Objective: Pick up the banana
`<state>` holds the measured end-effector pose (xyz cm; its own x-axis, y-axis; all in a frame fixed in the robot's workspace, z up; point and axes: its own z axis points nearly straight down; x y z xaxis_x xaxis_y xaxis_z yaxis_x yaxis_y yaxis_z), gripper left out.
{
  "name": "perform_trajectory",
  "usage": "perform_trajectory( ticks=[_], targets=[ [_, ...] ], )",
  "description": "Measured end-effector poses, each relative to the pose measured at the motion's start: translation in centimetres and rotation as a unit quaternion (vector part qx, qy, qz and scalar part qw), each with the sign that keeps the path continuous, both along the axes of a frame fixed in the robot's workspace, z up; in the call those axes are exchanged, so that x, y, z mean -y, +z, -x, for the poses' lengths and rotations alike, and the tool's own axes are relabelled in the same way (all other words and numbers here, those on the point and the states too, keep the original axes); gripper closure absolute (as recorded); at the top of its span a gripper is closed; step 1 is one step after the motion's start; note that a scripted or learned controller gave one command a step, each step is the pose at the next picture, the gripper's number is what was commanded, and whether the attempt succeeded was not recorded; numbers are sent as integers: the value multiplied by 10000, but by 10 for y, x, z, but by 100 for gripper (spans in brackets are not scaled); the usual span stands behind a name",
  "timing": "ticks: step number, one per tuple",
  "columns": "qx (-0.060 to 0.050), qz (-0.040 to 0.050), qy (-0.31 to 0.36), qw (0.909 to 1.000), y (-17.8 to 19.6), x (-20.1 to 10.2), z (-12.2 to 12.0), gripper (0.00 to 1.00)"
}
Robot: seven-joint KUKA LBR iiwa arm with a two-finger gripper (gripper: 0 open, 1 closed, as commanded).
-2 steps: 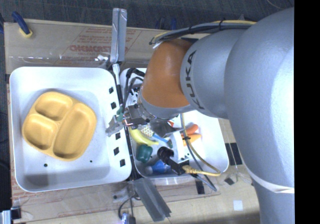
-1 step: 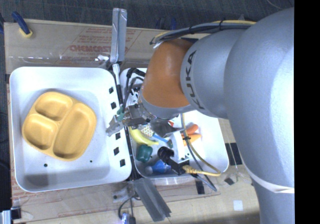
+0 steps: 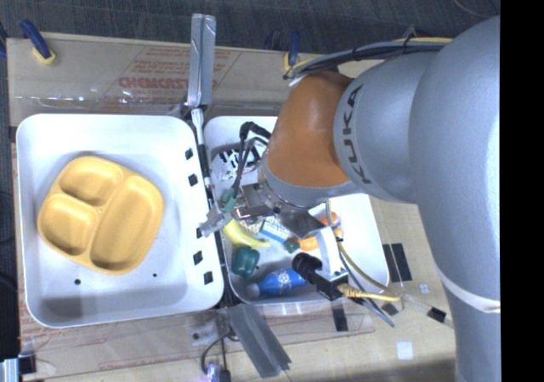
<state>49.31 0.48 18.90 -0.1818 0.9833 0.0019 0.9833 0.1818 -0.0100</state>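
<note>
Banana (image 3: 246,236) in rt bin (image 3: 371,236); gripper (image 3: 240,212) just above it.

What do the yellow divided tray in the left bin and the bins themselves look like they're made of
The yellow tray looks like moulded plastic with a matte to satin finish: one piece, rounded compartments, soft dull highlights. The left bin and right bin look like smooth white plastic with rounded corners and a faint sheen, though painted metal can't be excluded. The banana has a smooth, even yellow skin; real or plastic is unclear.
</note>
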Motion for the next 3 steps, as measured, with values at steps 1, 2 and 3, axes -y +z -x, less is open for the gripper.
perform_trajectory(
  ticks=[1, 2, 3],
  targets=[
    [19, 0, 113, 9999, 1, 42, -12, 0],
    [3, 3, 302, 9995, 0, -56, 18, 0],
    [22, 1, -68, 10000, 1, 90, 17, 0]
  ],
)
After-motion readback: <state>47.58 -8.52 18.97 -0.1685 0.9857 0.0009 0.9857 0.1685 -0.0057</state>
